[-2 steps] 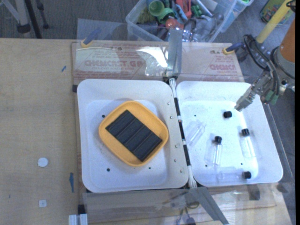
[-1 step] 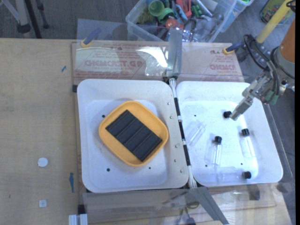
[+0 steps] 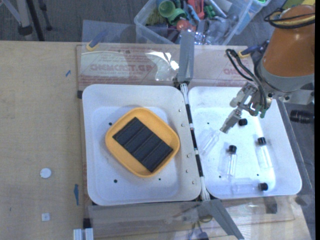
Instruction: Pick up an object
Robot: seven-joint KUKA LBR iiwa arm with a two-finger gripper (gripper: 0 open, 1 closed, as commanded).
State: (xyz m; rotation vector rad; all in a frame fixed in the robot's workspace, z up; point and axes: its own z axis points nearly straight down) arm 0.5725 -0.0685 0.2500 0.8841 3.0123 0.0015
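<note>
The right bin (image 3: 285, 134) holds several clear vials with black caps. One vial (image 3: 230, 160) lies near the middle, another (image 3: 263, 153) toward the right, and a third (image 3: 248, 186) along the front wall. A further clear vial (image 3: 209, 139) lies tilted near the bin's left wall. A small black cap (image 3: 242, 122) sits just beside the gripper. My gripper (image 3: 238, 115) hangs over the upper middle of the right bin, slanting down to the left, with nothing visibly held. In the left bin (image 3: 95, 179) rests a yellow tray (image 3: 165, 126) with a black ridged pad (image 3: 142, 143).
A grey divider post (image 3: 186, 59) stands behind where the two bins meet. A clear tub of coloured toys (image 3: 200, 9) is behind the bench. The arm's orange band (image 3: 290, 49) looms over the right bin's far right corner. Bare wooden bench (image 3: 35, 109) stretches to the left.
</note>
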